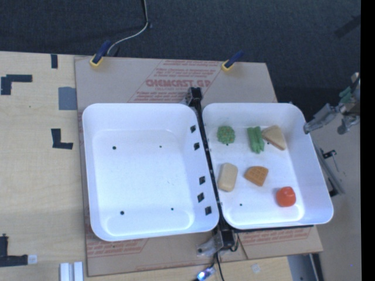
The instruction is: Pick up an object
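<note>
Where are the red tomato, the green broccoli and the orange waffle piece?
tomato [286,196], camera view, middle of its red top
broccoli [226,135], camera view, centre of its green crown
waffle piece [256,175], camera view, middle of its orange face

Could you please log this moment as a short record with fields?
right bin contents: green broccoli-like piece, green pod, tan wedge, beige block, orange chunk, red piece
left bin: white, shallow
hand: at the right bin's upper right corner, outside its rim
object held: none seen
</note>
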Robot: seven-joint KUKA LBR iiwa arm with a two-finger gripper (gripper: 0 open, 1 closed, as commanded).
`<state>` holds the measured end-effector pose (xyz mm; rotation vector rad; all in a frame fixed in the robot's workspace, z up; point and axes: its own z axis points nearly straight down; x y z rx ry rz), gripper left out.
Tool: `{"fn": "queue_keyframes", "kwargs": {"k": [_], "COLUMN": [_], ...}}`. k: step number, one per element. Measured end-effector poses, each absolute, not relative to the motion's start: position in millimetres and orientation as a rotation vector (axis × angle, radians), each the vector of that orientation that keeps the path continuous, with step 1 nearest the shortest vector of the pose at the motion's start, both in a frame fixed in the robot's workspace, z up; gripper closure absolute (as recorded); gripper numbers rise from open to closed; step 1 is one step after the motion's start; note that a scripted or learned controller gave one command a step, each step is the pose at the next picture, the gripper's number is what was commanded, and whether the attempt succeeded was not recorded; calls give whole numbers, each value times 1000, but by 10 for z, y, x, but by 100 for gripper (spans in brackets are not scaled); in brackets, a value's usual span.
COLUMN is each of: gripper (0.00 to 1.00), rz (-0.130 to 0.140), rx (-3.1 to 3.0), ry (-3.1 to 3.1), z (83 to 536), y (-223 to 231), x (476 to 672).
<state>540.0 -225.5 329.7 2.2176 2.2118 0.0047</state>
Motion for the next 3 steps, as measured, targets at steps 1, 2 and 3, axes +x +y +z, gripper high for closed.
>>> {"fn": "queue_keyframes", "kwargs": {"k": [1, 2, 3], "gripper": [0, 0, 100], "rz": [8, 9, -1], "rx": [2212, 2207, 2218], "ry": [2213, 2222, 2221], "z": [4479, 5414, 5455], "y": [-2175, -1641, -1669], "x": [4962, 4839, 4846]}}
